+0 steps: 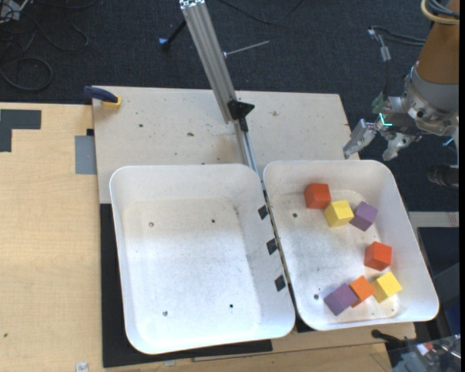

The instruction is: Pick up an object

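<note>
While the gripper [376, 141] hangs past the far right corner of the right bin [407, 208], its two fingers [357, 140] stand spread apart with nothing between them. None of the blocks lies under the jaws; all sit inside the right bin, nearer and to the left of the fingertips. Closest to the gripper is an orange-red cube [318, 195] toward the far side of the bin, well apart from the fingers. Just right of it lie a yellow cube [339, 212] and a purple cube [363, 216], these two touching or nearly so. Further toward the near side, along the right wall, sits a second orange-red cube [378, 255]. At the near right corner a cluster of three presses together: a purple block [341, 298], a small orange block [362, 288] and a yellow block [387, 285]. The left bin [132, 208] shows only its speckled white floor. Between the two bins, a slanted aluminium rail [211, 53] rises toward the far side of the bench [170, 122]
</note>
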Tool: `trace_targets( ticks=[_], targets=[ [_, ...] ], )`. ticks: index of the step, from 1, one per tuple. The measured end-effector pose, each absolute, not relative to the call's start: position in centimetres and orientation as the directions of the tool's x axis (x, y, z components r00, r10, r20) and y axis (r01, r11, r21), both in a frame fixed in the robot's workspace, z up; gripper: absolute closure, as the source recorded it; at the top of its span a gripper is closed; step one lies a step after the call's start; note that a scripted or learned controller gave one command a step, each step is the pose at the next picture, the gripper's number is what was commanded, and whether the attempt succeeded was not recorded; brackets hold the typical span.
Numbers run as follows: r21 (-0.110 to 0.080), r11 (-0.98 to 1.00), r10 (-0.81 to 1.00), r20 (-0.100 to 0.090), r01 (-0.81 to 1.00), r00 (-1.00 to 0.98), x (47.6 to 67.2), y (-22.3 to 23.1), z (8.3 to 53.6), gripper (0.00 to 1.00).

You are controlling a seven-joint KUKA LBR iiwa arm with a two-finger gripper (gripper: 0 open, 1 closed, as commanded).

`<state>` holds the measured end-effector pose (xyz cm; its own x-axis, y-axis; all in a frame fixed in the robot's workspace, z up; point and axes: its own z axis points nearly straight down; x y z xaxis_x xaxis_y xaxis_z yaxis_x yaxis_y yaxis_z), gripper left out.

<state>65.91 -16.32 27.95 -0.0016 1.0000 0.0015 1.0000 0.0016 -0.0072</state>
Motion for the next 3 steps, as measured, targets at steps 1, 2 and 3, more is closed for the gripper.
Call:
trace_targets(
  ticks=[1, 2, 3],
  targets=[
    [-0.003, 0.005, 1.000, 0.000, 1.000, -0.005, 66.0, -16.3, 28.2, 0.00],
    [-0.007, 0.004, 1.000, 0.001, 1.000, -0.004, 65.9, -16.1, 23.8, 0.00],
    [-0.007, 0.007, 1.000, 0.001, 1.000, -0.007, 66.6, -15.6, 17.7, 0.00]
  ],
)
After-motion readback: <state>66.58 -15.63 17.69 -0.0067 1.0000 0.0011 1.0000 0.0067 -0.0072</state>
